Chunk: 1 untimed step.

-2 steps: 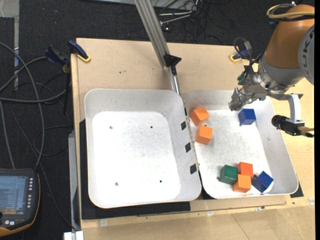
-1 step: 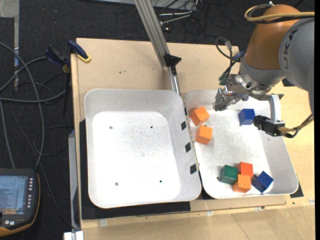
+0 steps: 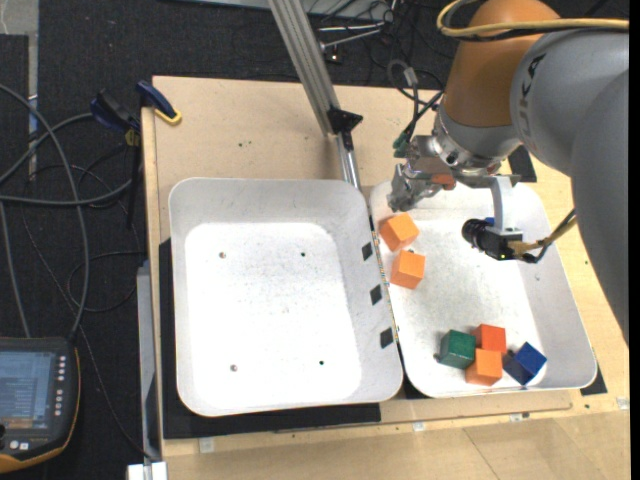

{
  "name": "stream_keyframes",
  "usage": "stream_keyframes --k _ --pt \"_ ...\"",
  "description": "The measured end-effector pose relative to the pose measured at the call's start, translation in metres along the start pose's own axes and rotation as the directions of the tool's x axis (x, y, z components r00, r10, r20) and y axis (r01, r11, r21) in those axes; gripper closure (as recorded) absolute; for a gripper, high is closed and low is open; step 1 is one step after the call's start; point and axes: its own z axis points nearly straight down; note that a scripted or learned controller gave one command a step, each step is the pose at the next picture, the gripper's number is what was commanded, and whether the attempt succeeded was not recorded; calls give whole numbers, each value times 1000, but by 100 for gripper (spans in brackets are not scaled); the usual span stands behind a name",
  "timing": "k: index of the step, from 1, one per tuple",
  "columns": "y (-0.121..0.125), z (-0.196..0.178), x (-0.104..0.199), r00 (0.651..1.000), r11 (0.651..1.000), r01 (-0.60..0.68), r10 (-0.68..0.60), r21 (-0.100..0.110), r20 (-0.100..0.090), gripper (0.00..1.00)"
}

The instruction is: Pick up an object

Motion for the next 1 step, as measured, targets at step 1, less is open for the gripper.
stream_keyframes --k 1 --pt "8 6 57 1000 1000 0 0 1 1 100"
